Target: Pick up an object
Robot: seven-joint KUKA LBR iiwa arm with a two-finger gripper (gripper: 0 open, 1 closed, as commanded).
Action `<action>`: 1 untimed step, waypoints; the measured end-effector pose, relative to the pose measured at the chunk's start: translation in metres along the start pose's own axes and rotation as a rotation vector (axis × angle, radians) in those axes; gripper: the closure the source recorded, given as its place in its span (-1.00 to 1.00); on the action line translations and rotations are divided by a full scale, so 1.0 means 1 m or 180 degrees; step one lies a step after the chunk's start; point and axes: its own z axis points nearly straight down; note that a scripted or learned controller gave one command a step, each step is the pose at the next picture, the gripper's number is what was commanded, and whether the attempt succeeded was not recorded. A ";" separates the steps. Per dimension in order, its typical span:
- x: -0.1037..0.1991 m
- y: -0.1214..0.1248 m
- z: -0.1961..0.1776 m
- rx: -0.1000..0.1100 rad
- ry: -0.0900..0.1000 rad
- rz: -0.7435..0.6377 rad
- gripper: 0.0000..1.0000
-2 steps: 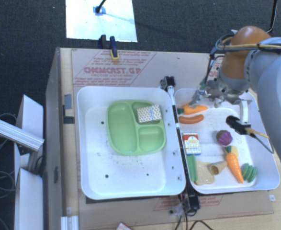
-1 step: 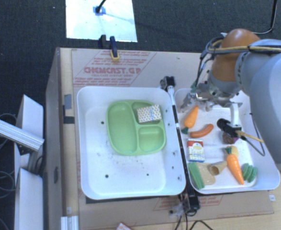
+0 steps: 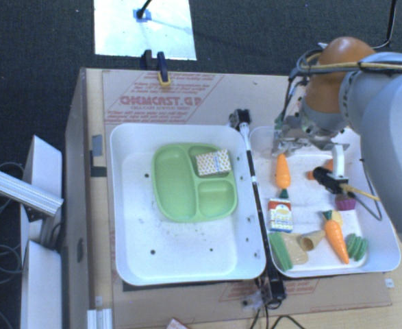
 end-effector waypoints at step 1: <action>0.043 -0.055 -0.090 0.0004 0.0005 0.0006 1.00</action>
